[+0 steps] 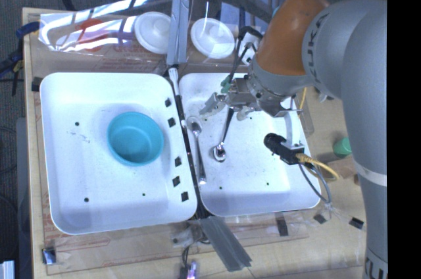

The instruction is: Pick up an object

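A metal spoon lies slanted in the right bin, its bowl toward the front and its handle running up to my gripper. The gripper sits low over the back of the right bin, right at the top end of that handle. Whether the handle is gripped is hidden by the gripper body. A second metal spoon lies along the right bin's left wall, beside the divider. A blue bowl stands upright in the middle of the left bin.
Two white lids rest on the bench behind the bins. A green object sits on the bench to the right of the right bin. My arm covers the right bin's back right corner.
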Controlling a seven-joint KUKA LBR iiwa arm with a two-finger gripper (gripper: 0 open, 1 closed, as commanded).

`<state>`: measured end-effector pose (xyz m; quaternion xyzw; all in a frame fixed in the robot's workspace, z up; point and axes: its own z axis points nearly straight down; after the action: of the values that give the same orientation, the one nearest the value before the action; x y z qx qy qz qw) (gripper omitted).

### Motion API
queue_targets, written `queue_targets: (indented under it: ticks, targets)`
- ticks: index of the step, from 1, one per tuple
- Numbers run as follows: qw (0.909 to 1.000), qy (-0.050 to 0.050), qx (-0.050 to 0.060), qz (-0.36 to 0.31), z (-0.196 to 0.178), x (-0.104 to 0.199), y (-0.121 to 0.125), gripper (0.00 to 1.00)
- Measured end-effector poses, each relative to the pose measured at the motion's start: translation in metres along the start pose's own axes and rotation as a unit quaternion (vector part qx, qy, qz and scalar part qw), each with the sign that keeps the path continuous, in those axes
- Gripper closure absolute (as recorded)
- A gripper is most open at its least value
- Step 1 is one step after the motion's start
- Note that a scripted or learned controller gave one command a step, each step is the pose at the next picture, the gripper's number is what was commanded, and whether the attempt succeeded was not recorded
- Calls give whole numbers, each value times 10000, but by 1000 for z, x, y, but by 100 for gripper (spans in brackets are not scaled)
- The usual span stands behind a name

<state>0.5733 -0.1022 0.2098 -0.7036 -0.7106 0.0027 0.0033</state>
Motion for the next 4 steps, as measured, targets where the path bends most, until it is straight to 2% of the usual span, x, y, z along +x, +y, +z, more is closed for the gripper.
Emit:
queue_targets:
  ticks: [1,2,3,4]
  targets:
    - [9967,4,-12,813,122,-49,-18,0]
    - [9969,4,14,785,115,-48,-18,100]
    - [9969,3,12,785,115,-48,-17,0]
    - [9940,6,-15,1095,68,-102,-9,0]
